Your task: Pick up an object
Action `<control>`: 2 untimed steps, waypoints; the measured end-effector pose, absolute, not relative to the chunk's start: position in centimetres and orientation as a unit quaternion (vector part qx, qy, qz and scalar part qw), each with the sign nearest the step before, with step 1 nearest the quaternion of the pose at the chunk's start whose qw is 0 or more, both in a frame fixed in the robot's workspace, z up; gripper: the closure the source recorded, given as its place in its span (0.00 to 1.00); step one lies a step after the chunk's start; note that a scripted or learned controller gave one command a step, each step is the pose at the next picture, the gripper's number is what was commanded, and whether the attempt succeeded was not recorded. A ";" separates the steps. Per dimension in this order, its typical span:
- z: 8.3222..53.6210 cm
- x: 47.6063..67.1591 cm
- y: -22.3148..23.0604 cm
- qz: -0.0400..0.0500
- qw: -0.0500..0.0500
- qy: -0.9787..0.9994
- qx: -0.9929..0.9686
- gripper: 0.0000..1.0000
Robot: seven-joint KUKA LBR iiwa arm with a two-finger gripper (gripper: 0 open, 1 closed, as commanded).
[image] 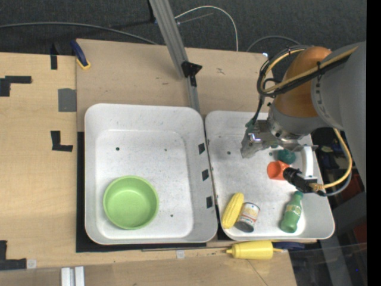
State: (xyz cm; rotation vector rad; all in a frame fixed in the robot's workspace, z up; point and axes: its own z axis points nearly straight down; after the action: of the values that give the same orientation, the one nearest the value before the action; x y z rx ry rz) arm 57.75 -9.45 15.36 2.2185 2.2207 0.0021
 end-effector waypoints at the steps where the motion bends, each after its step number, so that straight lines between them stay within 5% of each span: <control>1: 21.6 58.0 -9.8 0.001 0.002 0.707 0.707 1.00; 2: 26.2 58.1 -9.8 0.001 0.002 0.708 0.707 1.00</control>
State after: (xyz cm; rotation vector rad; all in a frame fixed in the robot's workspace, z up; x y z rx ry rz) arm 58.08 -9.76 26.17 2.2175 2.2210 0.0025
